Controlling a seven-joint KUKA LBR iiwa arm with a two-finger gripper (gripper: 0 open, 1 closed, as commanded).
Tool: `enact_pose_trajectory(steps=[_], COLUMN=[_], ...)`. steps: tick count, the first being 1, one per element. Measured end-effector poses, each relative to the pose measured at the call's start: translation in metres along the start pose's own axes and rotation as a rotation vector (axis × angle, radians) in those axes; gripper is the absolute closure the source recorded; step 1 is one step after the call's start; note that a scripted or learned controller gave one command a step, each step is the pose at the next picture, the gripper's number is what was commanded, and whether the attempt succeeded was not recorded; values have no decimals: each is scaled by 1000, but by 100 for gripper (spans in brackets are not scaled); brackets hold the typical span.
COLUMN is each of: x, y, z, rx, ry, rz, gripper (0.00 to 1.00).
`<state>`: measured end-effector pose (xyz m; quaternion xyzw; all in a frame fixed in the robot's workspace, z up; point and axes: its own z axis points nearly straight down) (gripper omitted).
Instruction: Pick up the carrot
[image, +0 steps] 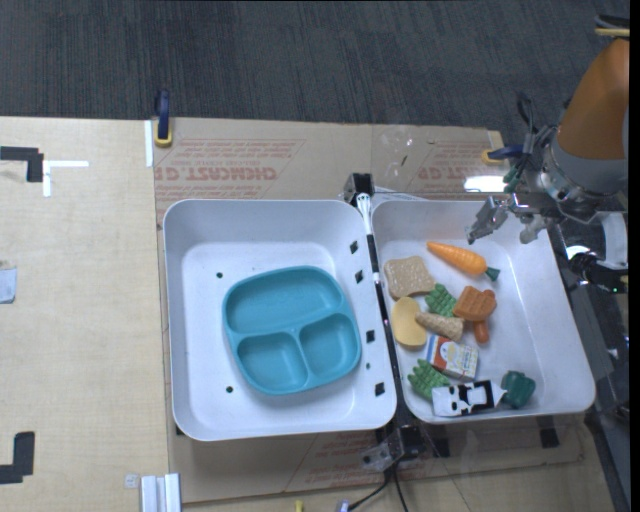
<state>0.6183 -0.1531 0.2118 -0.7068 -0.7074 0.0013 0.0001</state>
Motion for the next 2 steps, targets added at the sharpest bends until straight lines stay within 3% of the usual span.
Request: enact_pose_trajectory(steps=[1, 2], x=[1, 0], y=[20, 15], z=[111, 104], rx=[2, 25], ry=[1, 1], rz=[71, 66], gripper=[0, 100])
